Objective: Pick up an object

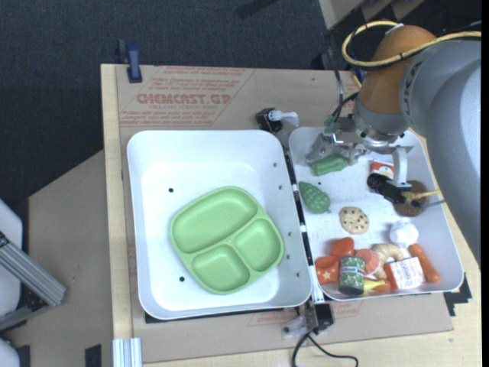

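My gripper (336, 150) is low over the far left corner of the right bin (451, 243). A small green oblong piece (330, 164) lies right under its tip, touching or nearly touching it. Whether that piece is held is hidden from this angle. A darker green leafy toy (314, 196) lies just in front, near the bin's left wall. Further forward is a round speckled cookie (353, 219).
The right bin's near end is crowded: red pieces (341, 248), a dark green can (351, 274), a red-and-white box (405, 274), an orange carrot (424, 262), a white lump (403, 230) and a brown item (410, 197). A green divided plate (225, 238) lies in the left bin (153, 167).
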